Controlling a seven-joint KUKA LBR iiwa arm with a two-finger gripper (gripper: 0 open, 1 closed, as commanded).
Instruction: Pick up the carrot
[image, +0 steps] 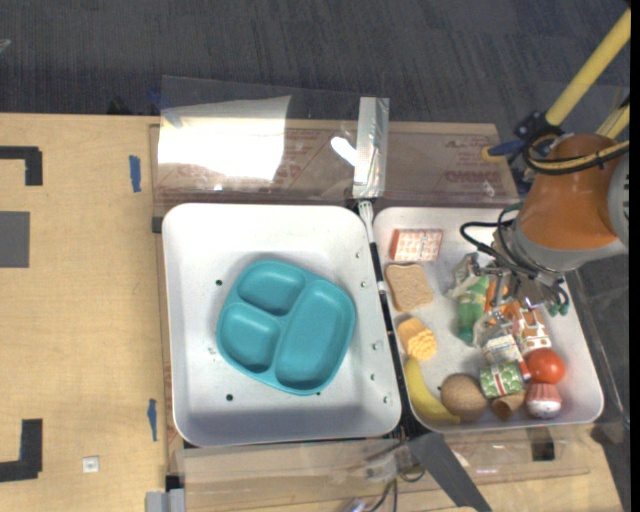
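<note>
The carrot (524, 318) lies in the right bin (590, 405), toward that bin's right side, an orange piece partly masked by the tool above it. The gripper (500, 290) hangs over this cluster, its dark mechanism and cables mixed in with the items beneath; whether its fingers are spread or closed, and whether anything sits between them, cannot be told from this view. Just left of the carrot stands a green vegetable piece (470, 312). Nearer than the carrot sit a small printed carton (502, 350), a red tomato (545, 366), a green-and-white can (503, 381) and a red-and-white piece (543, 403) at the near right corner. A brown potato-like item (462, 395) rests against a yellow banana (422, 392) along the near left wall. Farther back on the left side are an orange-yellow item (417, 340), a slice of bread (408, 286) and a red-and-white packet (416, 244). The orange band of the arm (565, 205) stands above the bin's far right corner. The left bin (190, 240) holds a teal divided plate (287, 325), lying flat near its centre. Both bins rest on a wooden bench (70, 330).
</note>
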